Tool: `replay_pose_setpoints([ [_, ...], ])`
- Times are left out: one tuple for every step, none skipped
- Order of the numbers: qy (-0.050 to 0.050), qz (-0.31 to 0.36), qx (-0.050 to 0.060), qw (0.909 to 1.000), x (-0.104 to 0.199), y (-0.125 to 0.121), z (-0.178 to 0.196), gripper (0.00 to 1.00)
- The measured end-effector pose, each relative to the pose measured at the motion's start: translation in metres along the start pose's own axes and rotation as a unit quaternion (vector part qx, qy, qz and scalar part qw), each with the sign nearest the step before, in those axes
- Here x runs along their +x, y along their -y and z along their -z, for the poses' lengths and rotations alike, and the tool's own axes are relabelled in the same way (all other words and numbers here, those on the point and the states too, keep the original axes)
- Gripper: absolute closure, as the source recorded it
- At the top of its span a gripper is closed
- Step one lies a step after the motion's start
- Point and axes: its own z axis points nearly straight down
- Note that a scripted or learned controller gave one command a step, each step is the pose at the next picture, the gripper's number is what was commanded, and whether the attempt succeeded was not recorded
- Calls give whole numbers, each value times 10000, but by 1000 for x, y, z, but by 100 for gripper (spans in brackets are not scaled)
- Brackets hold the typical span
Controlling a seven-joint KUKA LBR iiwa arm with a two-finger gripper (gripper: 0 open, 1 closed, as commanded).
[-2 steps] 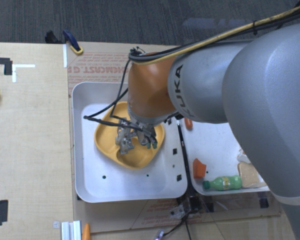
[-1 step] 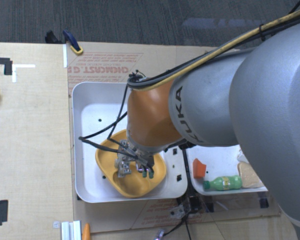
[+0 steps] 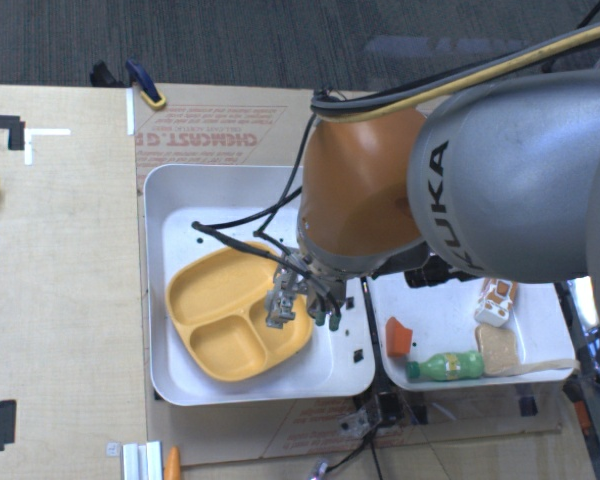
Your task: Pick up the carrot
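Two white bins sit side by side, and the small, light, stiff carrot [image 3: 397, 337] lies in the right one, best pinched across its middle, while the pincer [image 3: 302, 303] hangs over the yellow plate [image 3: 215, 308], its grip too hard to tell.

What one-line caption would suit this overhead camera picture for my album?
Grey-and-orange robot arm's claw hovers over a yellow divided plastic plate in the left white bin; the small orange carrot lies in the right bin.

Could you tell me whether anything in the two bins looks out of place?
The yellow divided plate lies askew in the left bin, its corner under the claw. The green bottle lies on its side in the right bin.
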Motion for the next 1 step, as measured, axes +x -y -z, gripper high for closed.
replay_pose_setpoints([
  [-2,-1242,7,9923,-93,32,18,100],
])
